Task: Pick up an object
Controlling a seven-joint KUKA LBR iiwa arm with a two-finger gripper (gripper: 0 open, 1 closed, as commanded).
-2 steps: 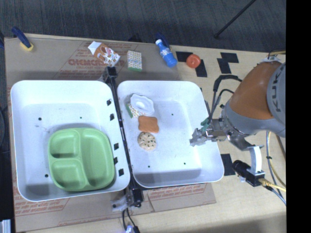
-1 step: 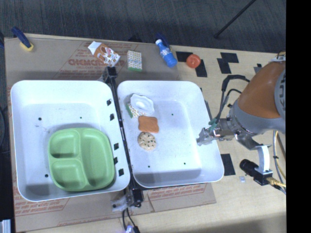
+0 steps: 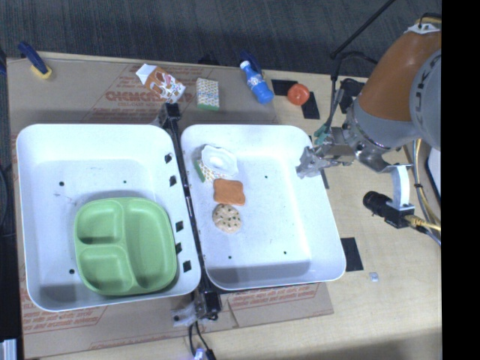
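The likeliest pick is the waffle, an orange, roughly square piece lying flat in the right bin, near that bin's left wall. Its slightly longer axis runs across the bin, tilted a little down toward the right. Touching the waffle's lower edge is a round cookie; just above the waffle lies a white cup on its side with something green beside it. The three form one tight column, so none has a free side facing its neighbour.

The gripper sits over the bin's right rim, well apart from the waffle and level with the cup. Whether its fingers are apart or together I cannot tell; nothing is seen between them.

To do the pick well, I would bring the gripper across to the waffle, turn the wrist so the fingers close over its left and right edges rather than toward cup or cookie, and come straight down.

Left of the waffle, in the other bin, lies a green tray.
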